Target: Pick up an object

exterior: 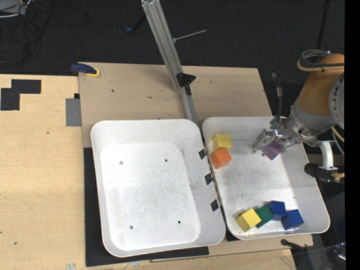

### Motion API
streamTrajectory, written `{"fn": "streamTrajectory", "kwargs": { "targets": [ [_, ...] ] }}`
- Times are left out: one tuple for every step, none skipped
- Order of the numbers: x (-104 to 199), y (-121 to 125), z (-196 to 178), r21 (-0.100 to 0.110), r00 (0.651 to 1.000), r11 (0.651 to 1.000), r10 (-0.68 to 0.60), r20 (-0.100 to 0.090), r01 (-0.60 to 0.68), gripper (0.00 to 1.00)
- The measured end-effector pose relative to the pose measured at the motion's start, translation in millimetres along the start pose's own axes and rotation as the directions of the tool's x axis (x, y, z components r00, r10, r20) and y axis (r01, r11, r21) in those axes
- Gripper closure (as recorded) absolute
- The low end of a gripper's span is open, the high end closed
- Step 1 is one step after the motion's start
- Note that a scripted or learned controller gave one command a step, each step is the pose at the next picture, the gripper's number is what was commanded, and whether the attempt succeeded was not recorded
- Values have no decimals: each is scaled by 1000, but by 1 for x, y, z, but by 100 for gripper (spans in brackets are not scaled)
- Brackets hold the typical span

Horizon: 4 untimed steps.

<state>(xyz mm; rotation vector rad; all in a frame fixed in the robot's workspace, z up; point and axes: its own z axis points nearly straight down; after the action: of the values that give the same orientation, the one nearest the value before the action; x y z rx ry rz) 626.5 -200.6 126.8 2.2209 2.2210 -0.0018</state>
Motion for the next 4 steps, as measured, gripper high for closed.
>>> {"fn": "streamTrajectory", "kwargs": {
  "targets": [
    [-1, 6, 6, -20, 1000, 1000, 0, 5, 0, 0],
    [-3, 7, -3, -23, 1000, 1000, 1, 8, 0, 100],
    [2, 9, -65, -5, 1000, 1000, -2, 0, 2, 100],
    [1, 10, -119, -5, 1000, 1000, -3, 0, 3, 100]
  ]
}}
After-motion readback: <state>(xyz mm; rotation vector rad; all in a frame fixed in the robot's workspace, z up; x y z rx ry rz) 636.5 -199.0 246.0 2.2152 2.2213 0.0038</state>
